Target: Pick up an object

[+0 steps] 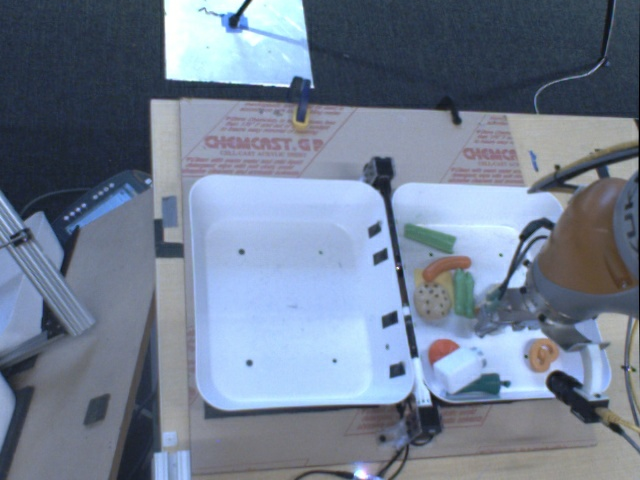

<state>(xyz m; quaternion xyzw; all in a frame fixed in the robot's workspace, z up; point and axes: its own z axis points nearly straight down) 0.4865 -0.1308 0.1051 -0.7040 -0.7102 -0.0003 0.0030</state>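
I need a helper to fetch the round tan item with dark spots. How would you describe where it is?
Look in the right white bin, near the divider it shares with the left bin. The cookie lies below the orange-red sausage and left of an upright green piece. It alone is round, tan and dotted.

Arm point(598, 243) cut off right; gripper point(487, 320) fingertips blurred.

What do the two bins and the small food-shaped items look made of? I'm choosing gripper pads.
Bins: probably moulded plastic, smooth white, with rounded corners and a faint sheen. Green piece, orange sausage shape and round cookie-like piece: apparently toy plastic or foam, in flat saturated colours; too small to tell which.
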